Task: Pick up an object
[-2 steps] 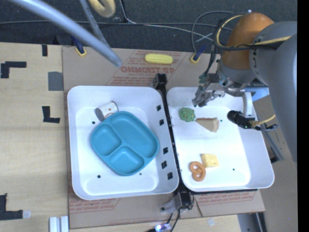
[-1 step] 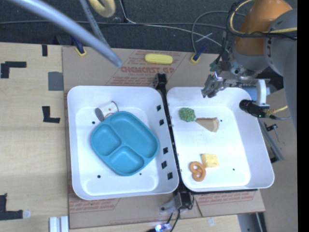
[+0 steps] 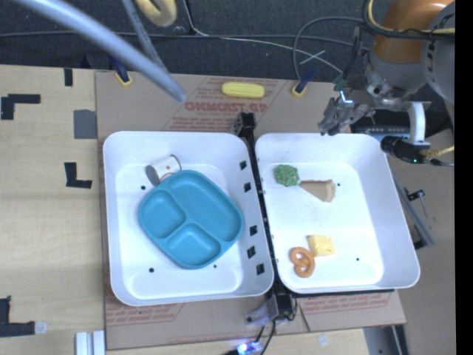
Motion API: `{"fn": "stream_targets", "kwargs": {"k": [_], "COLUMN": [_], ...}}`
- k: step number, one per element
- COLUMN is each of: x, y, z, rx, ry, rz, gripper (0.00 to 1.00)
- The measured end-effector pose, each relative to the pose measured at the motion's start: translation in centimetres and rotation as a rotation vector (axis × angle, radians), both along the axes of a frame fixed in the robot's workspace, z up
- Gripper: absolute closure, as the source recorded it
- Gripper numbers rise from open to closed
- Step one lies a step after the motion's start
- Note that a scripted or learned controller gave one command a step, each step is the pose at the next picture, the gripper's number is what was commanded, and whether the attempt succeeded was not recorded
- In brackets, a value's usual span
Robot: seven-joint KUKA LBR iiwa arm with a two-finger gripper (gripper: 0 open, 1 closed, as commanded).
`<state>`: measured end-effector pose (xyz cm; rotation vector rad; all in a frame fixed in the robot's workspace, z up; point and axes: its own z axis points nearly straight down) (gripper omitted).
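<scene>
End effector hung above the far rim of the right bin, near its back edge; whether it was open or closed could not be told, and nothing showed in its grip. Below it in that bin lay a broccoli piece touching or just beside a tan wedge, both toward the far side. Nearer the front sat a yellow cheese cube with a pretzel just beside it. Left bin held a blue divided plate, and a small cup lay tipped at the plate's far corner. On the cardboard-covered worktop beyond the bins rested a yellow banana-like piece. Grey arm with its orange band entered from the upper right.
</scene>
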<state>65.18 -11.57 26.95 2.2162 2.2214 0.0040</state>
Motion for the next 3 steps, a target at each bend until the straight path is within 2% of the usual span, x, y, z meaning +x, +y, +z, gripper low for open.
{"fn": "stream_targets", "kwargs": {"k": [1,2,3], "x": [-0.3,-1.0,-1.4], "y": [5.6,11.1,16.6], "z": [-1.8,-1.5,-3.5], "rx": [0.001,0.002,0.002], "ry": [0.007,0.007,0.008], "rz": [0.003,0.004,0.004], "gripper": [1.0,1.0,1.0]}}
